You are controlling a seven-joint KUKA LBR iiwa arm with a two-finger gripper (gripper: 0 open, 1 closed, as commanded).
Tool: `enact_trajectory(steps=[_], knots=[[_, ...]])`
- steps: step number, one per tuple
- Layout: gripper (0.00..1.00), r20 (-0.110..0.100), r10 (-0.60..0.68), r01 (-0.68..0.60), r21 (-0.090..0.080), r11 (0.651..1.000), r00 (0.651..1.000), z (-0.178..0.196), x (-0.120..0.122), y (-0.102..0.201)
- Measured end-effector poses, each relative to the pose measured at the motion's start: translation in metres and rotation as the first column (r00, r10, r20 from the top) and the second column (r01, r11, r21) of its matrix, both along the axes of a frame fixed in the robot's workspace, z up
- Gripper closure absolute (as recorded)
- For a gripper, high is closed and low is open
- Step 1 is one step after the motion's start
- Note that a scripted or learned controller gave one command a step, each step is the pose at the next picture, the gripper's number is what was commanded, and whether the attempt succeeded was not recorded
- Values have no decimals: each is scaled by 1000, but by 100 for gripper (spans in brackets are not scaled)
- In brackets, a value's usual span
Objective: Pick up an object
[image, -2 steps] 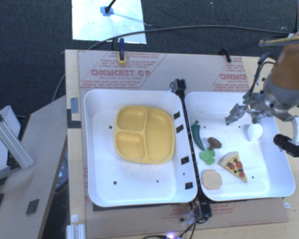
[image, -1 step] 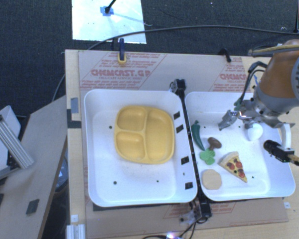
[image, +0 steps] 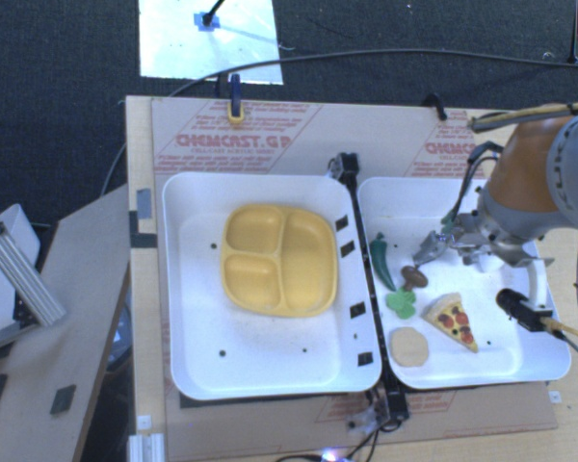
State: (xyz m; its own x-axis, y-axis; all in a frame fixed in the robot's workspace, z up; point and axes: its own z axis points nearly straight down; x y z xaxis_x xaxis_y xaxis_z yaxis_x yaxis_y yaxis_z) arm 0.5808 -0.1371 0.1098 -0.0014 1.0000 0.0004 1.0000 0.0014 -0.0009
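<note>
- My gripper hangs low over the right bin, upper middle; can't tell its state.
- Just beside it, lower left: brown mushroom, green pepper, green leafy piece.
- Pizza slice and tan cookie nearer the front.
- Left bin holds a yellow divided plate.

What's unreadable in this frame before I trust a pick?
- Tool, camera view: too small and blurred to tell its grip state or whether it holds anything.
- Right bin far corner: covered by the arm.
- Brown item beside the green pepper: too small to identify.
- Arm: cut off by the right edge.
</note>
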Motion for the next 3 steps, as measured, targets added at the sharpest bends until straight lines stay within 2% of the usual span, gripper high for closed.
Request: enact_trajectory(steps=[1,2,3], knots=[[0,1,0,0,0,1000,1000,-26,1,0],[100,4,-1,1,-1,1000,1000,-14,2,0],[100,5,3,-3,-1,1000,1000,29,4,-1]])
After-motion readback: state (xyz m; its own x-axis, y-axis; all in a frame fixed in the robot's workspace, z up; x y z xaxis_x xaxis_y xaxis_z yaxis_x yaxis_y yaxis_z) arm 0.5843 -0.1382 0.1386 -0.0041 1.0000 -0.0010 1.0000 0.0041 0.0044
